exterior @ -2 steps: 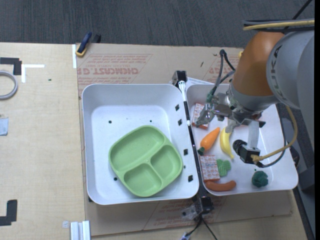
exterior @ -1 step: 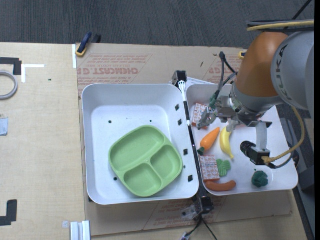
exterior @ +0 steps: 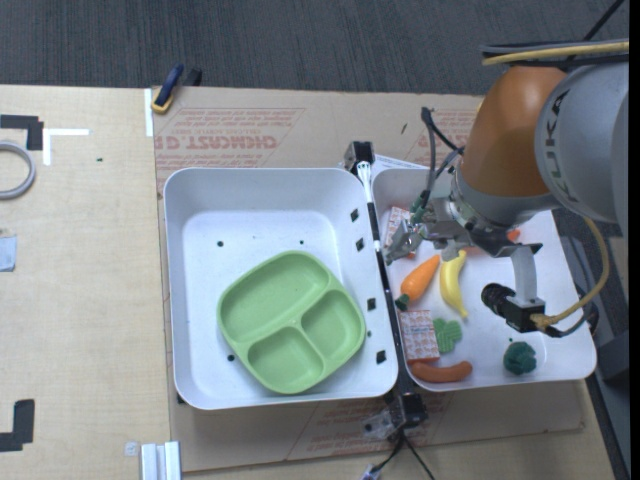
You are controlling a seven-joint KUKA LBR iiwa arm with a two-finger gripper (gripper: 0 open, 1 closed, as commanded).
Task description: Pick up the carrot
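Approach step, carrot not grabbed yet

The carrot [exterior: 420,277] lies near the right bin's [exterior: 570,368] left wall, just beside a banana [exterior: 452,282]; the gripper [exterior: 408,238] hangs just above its upper end, can't tell how the jaws stand, so next it needs to drop down and straddle it
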